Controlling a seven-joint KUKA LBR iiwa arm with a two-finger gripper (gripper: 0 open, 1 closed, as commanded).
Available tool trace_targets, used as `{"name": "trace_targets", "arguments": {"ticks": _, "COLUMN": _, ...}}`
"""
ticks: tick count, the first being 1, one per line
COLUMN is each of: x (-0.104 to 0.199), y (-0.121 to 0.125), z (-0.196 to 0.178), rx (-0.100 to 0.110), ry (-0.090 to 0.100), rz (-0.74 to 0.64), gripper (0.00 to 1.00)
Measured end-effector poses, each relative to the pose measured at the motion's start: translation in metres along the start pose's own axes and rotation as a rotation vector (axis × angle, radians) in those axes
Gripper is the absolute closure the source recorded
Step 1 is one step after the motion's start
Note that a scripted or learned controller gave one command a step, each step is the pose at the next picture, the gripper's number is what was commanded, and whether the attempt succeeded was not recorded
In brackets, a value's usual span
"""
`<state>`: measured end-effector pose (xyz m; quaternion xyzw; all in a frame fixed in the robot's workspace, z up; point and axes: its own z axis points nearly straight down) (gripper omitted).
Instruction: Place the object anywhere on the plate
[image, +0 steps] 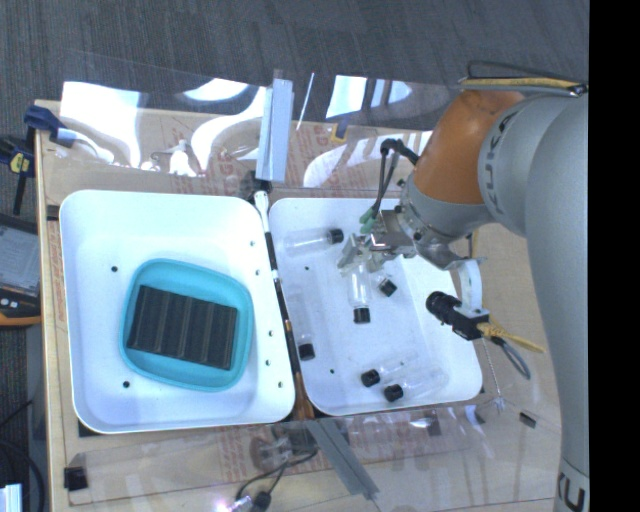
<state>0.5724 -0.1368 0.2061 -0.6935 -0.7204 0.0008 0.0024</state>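
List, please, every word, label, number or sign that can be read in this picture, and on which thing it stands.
No text can be read here.
Arm: no legible marking on its grey and orange shell.
Blue plate: dark ribbed centre, no lettering.
Clear vials in the right bin: too small to show any label.

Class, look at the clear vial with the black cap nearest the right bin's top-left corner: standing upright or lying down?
Lying down. The vial stretches lengthwise across the right bin's floor, cap pointing sideways.
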Motion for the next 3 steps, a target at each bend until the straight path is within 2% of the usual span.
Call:
{"name": "trace_targets", "arguments": {"ticks": 1, "x": 0.073, "y": 0.003, "z": 0.015, "rx": 0.0, "ry": -0.001, "rz": -0.051, "gripper": 1.0}}
{"name": "trace_targets", "arguments": {"ticks": 2, "x": 0.13, "y": -0.071, "z": 0.016, "rx": 0.001, "ry": -0.002, "rz": -0.171, "gripper": 1.0}}
{"name": "trace_targets", "arguments": {"ticks": 3, "x": 0.129, "y": -0.071, "z": 0.016, "rx": 0.0, "ry": -0.002, "rz": -0.17, "gripper": 0.0}}
